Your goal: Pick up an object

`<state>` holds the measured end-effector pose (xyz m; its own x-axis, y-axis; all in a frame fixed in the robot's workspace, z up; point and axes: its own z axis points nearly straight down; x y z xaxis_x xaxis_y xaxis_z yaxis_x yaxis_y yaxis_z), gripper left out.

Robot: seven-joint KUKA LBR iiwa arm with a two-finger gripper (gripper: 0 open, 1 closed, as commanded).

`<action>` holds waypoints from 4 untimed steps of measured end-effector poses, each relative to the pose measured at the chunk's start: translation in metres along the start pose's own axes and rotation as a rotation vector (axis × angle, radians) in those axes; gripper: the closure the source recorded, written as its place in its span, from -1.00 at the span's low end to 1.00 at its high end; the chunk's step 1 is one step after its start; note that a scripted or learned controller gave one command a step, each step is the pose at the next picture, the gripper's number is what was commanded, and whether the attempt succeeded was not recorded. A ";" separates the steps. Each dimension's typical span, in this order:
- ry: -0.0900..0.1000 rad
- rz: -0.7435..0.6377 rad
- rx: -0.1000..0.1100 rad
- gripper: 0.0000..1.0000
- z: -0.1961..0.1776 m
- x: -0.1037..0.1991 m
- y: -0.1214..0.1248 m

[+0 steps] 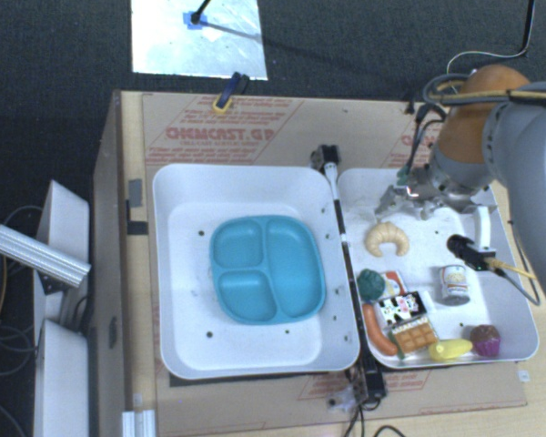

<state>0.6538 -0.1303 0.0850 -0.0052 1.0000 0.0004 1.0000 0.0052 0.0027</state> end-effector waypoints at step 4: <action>-0.001 0.003 -0.005 1.00 -0.013 -0.001 -0.076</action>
<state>0.5780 -0.1315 0.0979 -0.0024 1.0000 -0.0005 1.0000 0.0024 0.0079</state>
